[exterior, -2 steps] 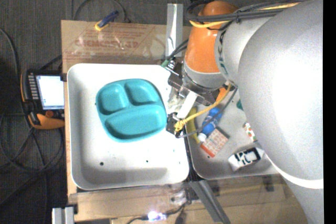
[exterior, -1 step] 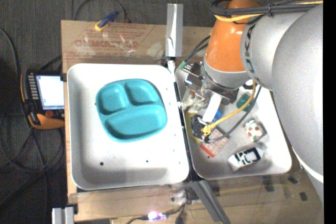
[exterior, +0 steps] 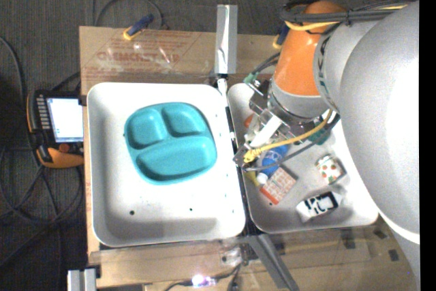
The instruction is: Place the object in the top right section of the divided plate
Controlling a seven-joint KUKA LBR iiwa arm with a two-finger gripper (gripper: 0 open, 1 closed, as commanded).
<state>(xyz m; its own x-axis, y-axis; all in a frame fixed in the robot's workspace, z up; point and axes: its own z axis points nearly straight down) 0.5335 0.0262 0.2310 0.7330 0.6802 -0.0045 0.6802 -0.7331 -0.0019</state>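
Divided plate (exterior: 170, 144) (teal) in white bin (exterior: 117, 213)

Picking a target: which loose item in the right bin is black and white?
The flat black-and-white block near the right white bin's lower edge; the spotted white cube and red-orange patterned block lie higher up.

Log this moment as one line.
arm: over right bin | teal divided plate: left bin, holds nothing | placement: not yet done
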